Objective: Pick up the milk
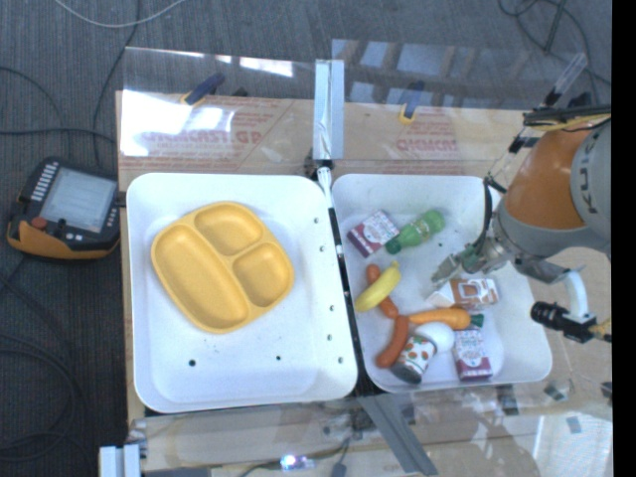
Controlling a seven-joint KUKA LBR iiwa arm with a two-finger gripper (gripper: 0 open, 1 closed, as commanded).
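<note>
Milk carton (474, 291) lies in the right bin (517, 366), just beside our gripper (460, 264).
We see the 2 fingers spread apart and grasping nothing; a carrot (438, 318) lies just below the carton.

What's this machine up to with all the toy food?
The robot arm reaches into the right bin, its gripper low beside a small milk carton, which lies in the bin among a banana, carrot and green bottle. The left bin holds a yellow tray.
</note>
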